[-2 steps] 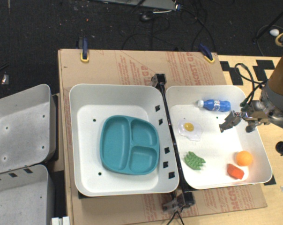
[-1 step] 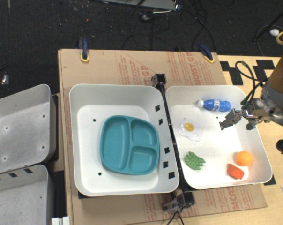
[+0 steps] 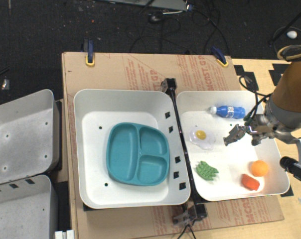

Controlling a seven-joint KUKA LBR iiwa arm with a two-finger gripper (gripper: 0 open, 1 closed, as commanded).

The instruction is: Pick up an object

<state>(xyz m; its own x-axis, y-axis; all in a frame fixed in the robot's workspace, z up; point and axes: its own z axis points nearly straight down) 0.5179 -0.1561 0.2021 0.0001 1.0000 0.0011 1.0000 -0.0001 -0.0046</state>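
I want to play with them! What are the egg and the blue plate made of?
Both look like plastic toys. The fried egg seems smooth, glossy plastic, white with a yellow yolk. The teal divided plate looks like matte moulded plastic, one even colour. Can't be certain from here.

We see a dark speckled floor (image 3: 36, 29) strewn with cables (image 3: 205, 19), and a cardboard-covered surface (image 3: 135, 68) held by clamps (image 3: 90, 54).

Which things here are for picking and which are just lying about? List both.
For the job: hand, bottle, egg, green piece, orange, red piece, all in the right bin.
Lying about: teal tray in the left bin, clamps, cables.
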